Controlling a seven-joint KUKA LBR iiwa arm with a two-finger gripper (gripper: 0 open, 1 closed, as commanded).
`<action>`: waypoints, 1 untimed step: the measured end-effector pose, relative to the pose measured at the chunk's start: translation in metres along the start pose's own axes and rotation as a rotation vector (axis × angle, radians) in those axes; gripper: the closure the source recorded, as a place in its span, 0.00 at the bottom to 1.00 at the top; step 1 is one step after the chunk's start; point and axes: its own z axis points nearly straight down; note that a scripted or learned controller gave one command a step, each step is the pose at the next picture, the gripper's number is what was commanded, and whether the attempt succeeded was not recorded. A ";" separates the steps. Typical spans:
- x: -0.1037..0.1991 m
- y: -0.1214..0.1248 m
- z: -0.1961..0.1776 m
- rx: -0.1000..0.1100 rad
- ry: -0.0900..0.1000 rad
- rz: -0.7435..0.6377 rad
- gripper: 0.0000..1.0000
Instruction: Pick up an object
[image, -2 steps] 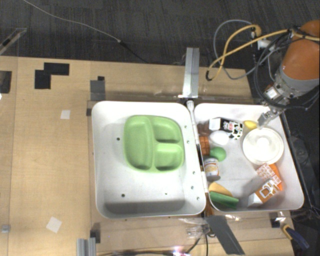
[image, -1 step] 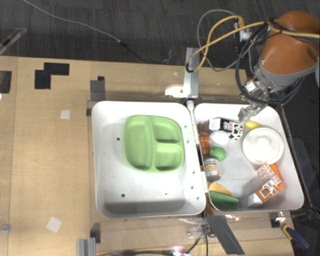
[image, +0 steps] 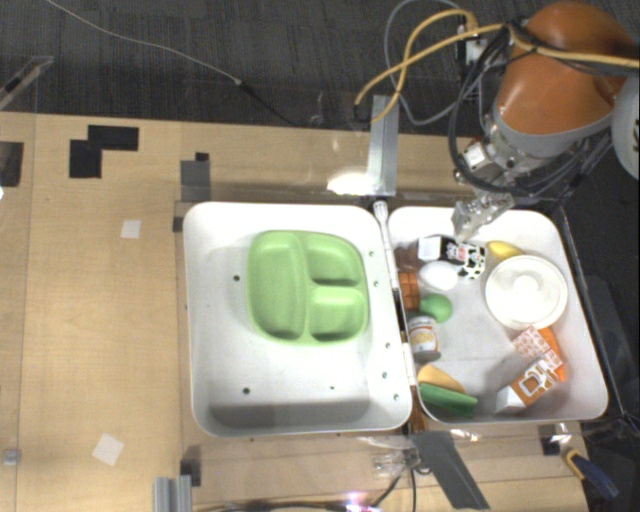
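Camera view: I see the gripper (image: 478, 215) hanging over the back edge of the right bin (image: 580, 392); I cannot tell its finger state. Just below it sits a small black-and-white cow-patterned cup (image: 471, 258), touching a white egg-shaped piece (image: 437, 274). Beside those I see a white bowl (image: 526, 291), a green ball (image: 436, 307) and a small jar (image: 424, 336). Left bin (image: 215, 400) holds a green divided tray (image: 306, 285).

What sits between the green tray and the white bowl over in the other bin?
In the camera view, between the green tray and the white bowl lie the bins' adjoining walls, then a white egg-shaped item and a small green ball.
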 end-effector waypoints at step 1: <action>-0.024 -0.005 0.008 -0.002 -0.001 0.029 1.00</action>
